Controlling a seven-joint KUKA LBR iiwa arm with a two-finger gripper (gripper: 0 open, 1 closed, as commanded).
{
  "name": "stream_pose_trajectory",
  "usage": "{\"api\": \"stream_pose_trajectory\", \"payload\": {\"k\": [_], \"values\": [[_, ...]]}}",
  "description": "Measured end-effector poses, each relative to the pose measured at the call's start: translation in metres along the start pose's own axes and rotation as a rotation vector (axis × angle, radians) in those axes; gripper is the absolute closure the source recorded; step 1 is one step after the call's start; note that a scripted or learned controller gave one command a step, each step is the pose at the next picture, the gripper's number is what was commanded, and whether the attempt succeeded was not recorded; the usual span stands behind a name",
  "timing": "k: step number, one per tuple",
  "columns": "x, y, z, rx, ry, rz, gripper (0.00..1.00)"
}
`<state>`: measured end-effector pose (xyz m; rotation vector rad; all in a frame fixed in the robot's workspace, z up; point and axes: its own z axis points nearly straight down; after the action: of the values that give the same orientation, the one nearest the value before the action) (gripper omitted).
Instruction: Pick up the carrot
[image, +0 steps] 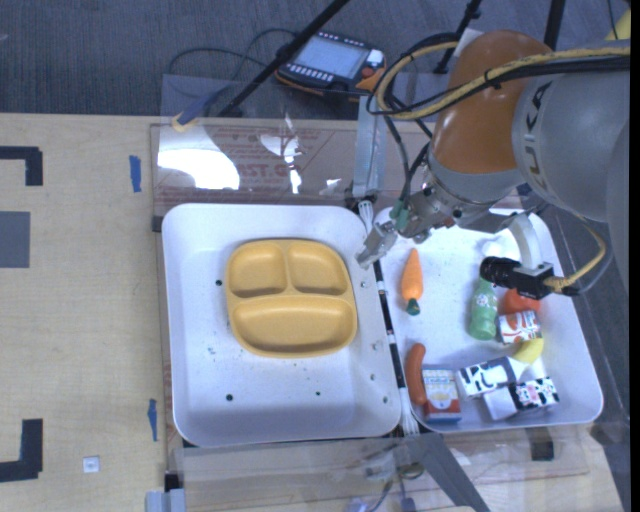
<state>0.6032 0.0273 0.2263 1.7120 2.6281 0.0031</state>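
Camera view: carrot (411, 281) lies just right of the tool (374, 245) (grip state unreadable), not held.

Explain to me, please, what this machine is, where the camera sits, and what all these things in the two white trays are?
This is one robot arm, grey with an orange band, seen from a fixed camera above the bench. Its gripper hangs near the divide between two white bins. The left bin holds a yellow divided plate. The right bin holds toy food: the carrot it should pick up, a red sausage, a green bottle and small cartons. The carrot lies in the bin just right of the gripper, not held.
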Motion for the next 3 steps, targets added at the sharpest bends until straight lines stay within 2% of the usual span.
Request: {"api": "stream_pose_trajectory", "payload": {"k": [1, 2, 3], "values": [[-0.075, -0.035, 0.042, 0.008, 0.004, 0.218, 0.00], [-0.129, -0.034, 0.141, 0.001, 0.002, -0.213, 0.00], [-0.098, -0.092, 0.140, 0.002, 0.003, 0.009, 0.00]]}}
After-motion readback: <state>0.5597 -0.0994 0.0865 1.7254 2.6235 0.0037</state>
